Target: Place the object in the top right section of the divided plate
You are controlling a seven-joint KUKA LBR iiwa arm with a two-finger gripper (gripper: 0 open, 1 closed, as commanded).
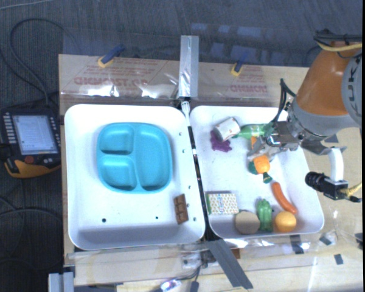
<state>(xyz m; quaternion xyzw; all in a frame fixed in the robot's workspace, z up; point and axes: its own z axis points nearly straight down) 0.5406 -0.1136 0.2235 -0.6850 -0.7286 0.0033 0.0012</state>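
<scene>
Gripper (pixel 269 146) hovering in right bin (pixel 310 224), just above orange toy (pixel 261 164); jaw state unclear, cannot tell. Plate (pixel 135 157) lying well left, in other bin.

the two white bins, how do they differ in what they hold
The left bin holds a blue divided plate and a brown chocolate bar; the right bin holds many small toy foods, such as an orange and a carrot. The pincer is above the right bin, not the left. Both are shallow and white.
</scene>
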